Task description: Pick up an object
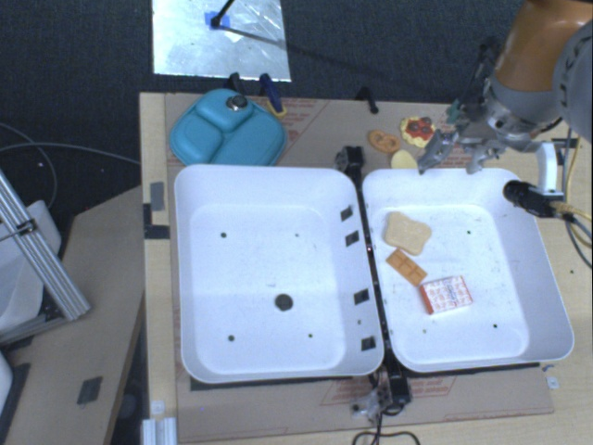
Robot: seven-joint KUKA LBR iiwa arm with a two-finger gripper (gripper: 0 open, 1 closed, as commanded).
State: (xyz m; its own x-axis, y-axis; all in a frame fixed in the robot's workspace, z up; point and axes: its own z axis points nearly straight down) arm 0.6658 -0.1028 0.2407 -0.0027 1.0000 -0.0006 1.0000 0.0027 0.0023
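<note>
The right bin (pixel 533 276) holds a beige bread-like piece (pixel 408 233), a small orange cracker (pixel 406 267) and a red and white packet (pixel 447 295), all in its left half. A small dark round object (pixel 283 301) lies in the left bin (pixel 199 248). My gripper (pixel 452 158) hangs over the far rim of the right bin, behind the bread piece and well above it. Its fingers are spread open with nothing between them.
A teal sectioned tray (pixel 227 130) sits on the bench behind the left bin. Small toy food pieces (pixel 383 141) lie on the bench just behind the right bin, close to the gripper. A shiny foil sheet (pixel 220 24) lies further back.
</note>
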